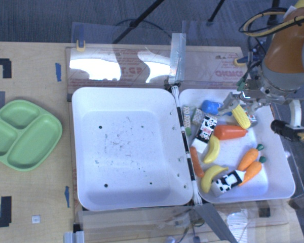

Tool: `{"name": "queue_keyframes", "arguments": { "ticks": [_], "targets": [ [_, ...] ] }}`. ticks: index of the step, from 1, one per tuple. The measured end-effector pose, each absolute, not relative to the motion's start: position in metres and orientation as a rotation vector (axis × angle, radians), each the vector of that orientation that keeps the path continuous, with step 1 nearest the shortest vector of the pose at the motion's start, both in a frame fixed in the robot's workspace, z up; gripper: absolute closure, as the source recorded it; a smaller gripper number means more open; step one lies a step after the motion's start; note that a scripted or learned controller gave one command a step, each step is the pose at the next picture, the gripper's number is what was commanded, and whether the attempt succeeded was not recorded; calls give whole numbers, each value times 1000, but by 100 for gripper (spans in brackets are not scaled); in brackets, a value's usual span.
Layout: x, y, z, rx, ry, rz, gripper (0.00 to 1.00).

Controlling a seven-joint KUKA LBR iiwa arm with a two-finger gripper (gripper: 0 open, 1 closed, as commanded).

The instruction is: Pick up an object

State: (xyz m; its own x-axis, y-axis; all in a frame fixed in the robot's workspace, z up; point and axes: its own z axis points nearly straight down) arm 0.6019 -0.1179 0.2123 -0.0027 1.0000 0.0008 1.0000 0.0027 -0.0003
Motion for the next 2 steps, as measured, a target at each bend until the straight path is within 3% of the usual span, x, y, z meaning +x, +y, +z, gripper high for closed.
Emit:
{"name": "queue_keyframes", "arguments": {
  "ticks": [1, 2],
  "targets": [
    [497, -148, 175, -1968, -2448, -1, 0],
    [482, -182, 94, -1990, -2433, -2, 0]
  ]
}}
